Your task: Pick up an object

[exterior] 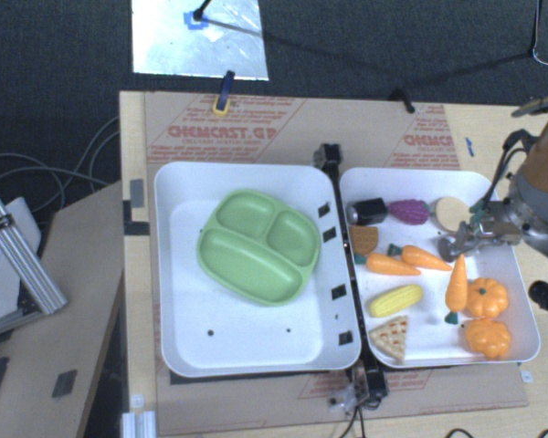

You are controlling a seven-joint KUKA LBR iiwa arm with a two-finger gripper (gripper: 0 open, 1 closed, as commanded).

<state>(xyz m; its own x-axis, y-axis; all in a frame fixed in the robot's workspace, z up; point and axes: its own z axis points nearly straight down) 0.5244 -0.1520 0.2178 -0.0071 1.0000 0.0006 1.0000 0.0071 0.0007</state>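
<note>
"CHEMCAST GP" printed on brown board (221, 131)

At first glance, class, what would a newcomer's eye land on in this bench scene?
Most striking is the green divided plate, lying alone in the left bin. Next comes the crowd of bright toy food in the right bin: carrots, two orange pumpkins, a yellow corn cob and a purple piece near the top. The claw hangs over that bin, just above the upright carrot.

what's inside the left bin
A green divided plate lies in the left bin, its three compartments bare. Whatever is under the plate is covered.
</note>
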